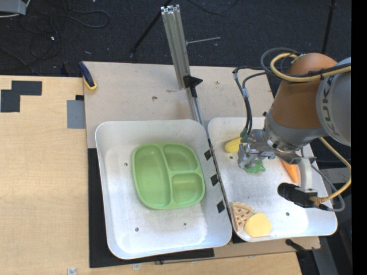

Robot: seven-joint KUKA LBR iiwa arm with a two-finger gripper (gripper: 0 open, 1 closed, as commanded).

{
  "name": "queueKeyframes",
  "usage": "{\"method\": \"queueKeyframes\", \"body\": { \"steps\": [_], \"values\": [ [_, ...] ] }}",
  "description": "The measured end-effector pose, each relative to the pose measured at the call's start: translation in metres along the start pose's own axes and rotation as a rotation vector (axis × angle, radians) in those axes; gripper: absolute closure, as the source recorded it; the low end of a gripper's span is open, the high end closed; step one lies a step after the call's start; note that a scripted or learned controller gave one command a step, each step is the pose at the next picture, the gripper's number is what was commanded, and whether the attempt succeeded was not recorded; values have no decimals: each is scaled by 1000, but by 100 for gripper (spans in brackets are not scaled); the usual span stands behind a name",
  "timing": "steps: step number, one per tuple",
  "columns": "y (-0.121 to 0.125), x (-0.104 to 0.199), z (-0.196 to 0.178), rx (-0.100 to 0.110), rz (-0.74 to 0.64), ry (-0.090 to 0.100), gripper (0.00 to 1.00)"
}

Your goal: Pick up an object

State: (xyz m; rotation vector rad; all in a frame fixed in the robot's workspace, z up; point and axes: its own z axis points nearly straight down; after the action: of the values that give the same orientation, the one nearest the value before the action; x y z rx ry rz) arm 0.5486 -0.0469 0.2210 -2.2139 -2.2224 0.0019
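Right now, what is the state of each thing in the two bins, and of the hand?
green divided plate: flat in the left bin, compartments bare.
hand: low over the right bin, above a green item.
yellow item: lying beside the hand.
orange item: lying, partly hidden.
waffle piece: flat, near corner.
yellow round item: resting beside the waffle piece.

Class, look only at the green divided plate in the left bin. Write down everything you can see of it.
The green plate is a light green, rounded-rectangular tray that looks like smooth plastic. A raised rim and ridges split it into three compartments: one long one along its left side and two smaller ones on its right. It lies flat, right side up, turned slightly askew, near the middle of the left white bin. Nothing rests in it, and it touches the bin floor alone.
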Motion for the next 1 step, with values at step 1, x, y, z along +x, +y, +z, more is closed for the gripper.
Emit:
{"method": "queueKeyframes", "body": {
  "steps": [1],
  "values": [
    [-14, 56, 8, 2, -2, 0, 100]
  ]
}}
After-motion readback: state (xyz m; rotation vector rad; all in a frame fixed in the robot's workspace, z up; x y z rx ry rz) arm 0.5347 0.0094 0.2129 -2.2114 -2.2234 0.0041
